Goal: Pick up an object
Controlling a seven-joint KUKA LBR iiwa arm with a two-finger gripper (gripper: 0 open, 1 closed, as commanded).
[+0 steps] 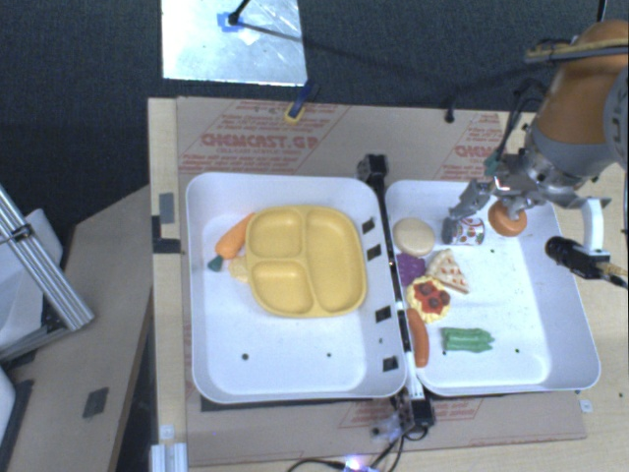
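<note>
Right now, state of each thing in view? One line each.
gripper: low over the right bin's far side, by the bun
yellow tray: flat in left bin, compartments bare
carrot: lying against the tray's left rim
bun: resting in right bin
pizza slice: lying flat
green pod: lying flat

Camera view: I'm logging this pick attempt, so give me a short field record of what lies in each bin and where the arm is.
left bin: yellow divided plate, carrot against its left edge
right bin: round bun, purple piece, pizza slice, red-topped piece, sausage, green vegetable, orange piece
arm: over the right bin's far side
gripper: low beside the bun; holding anything: cannot tell
</note>
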